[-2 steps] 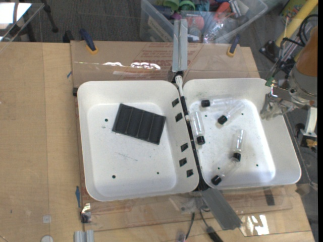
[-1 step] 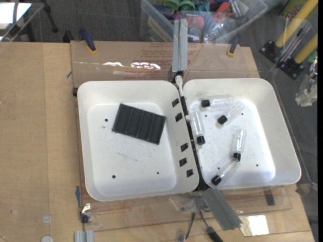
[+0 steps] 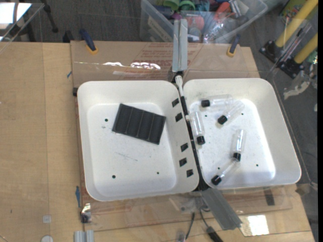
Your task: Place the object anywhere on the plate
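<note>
Tubes are what the task is about: clear, black-capped, all lying flat in the right bin (image 3: 282,135). I count five. The closest tube (image 3: 224,172) lies at the front of that bin on a diagonal, cap toward the divider. Just behind it, another tube (image 3: 237,144) lies nearly front to back, cap at its near end. A third tube (image 3: 197,127) lies front to back close beside the divider. Farther back, a fourth tube (image 3: 229,113) slants with its cap toward the front left. The fifth tube (image 3: 218,102) lies across the bin, cap at the picture's left.

One dark ribbed plate (image 3: 139,123) lies flat in the left bin (image 3: 88,135), toward its back half and slightly skewed. It is bare on top, so nothing has been placed yet.

The coming move turns on this: every tube lies to the picture's right of the plate, with the divider between. Since the arm reaches in from the right, the tubes are on its nearer side, and a carried tube must cross the divider leftward. Whether the tool is released or clenched I cannot tell.

Beyond the bins, past the desk (image 3: 30,135), stands one clear box (image 3: 202,4) of bright odds and ends.
</note>
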Robot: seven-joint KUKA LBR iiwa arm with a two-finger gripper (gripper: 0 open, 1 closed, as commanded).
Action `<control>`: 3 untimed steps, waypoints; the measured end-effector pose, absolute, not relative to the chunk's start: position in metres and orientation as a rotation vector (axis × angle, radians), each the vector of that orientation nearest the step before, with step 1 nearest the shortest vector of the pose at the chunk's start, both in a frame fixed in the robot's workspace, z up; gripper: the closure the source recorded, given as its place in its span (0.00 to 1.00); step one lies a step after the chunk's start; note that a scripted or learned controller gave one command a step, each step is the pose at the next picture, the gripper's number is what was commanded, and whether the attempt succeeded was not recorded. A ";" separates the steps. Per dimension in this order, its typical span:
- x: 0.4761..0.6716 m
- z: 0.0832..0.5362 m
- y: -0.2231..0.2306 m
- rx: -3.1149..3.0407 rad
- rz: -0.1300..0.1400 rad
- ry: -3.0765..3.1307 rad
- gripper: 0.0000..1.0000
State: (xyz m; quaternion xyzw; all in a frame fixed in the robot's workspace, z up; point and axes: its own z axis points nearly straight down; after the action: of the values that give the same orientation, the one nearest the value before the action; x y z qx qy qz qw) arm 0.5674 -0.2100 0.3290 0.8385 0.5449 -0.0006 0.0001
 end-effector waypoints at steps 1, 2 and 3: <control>0.568 0.339 -0.210 2.629 -0.002 1.714 1.00; 0.568 0.339 -0.209 2.629 -0.002 1.715 0.00; 0.569 0.349 -0.209 2.624 -0.003 1.716 1.00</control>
State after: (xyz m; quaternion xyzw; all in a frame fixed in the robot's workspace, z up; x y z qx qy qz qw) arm 0.5695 -0.2087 0.3490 0.8370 0.5473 -0.0008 0.0030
